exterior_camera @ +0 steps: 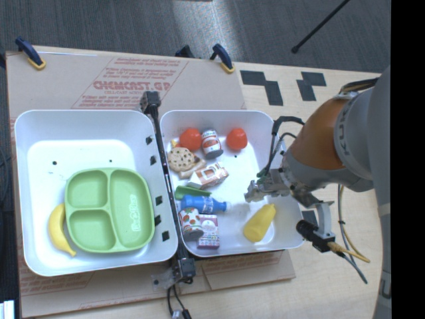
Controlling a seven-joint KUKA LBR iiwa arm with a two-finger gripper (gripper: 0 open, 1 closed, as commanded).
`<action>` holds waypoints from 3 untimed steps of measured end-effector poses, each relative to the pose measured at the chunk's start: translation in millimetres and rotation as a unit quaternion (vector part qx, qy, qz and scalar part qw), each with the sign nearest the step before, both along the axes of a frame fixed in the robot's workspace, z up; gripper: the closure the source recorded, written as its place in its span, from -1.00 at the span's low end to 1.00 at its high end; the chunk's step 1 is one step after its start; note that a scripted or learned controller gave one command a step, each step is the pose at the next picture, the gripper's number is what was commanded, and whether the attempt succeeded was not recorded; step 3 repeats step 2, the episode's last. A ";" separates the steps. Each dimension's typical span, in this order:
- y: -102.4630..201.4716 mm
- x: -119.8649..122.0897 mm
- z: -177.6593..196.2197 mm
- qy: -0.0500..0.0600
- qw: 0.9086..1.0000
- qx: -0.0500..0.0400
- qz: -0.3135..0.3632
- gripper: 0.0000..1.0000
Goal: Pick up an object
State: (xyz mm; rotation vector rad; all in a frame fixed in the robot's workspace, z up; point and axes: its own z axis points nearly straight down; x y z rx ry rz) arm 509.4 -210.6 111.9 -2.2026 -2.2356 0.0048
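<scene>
- Here, my gripper (255,193) hung low over the right bin (265,121), near its right wall; I could not tell how it was set.
- The yellow mustard bottle (259,222) lay just below it, toward the bin's front right corner, apart from the blue bottle (204,204) and the small carton (200,228).
- Its long axis ran slantwise, cap toward my gripper, base toward the front wall.
- I judged it the nearest pick.

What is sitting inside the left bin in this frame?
The left bin holds a green divided plate with three compartments, and a banana lying against the plate's left edge. Whatever may lie beneath the plate is covered.
</scene>
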 end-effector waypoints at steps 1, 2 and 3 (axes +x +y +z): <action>0.1 0.8 10.2 0.000 1.000 0.000 0.001 1.00; 0.2 1.7 20.5 0.000 1.000 0.000 0.003 1.00; 0.2 1.7 20.5 0.000 1.000 0.000 0.003 1.00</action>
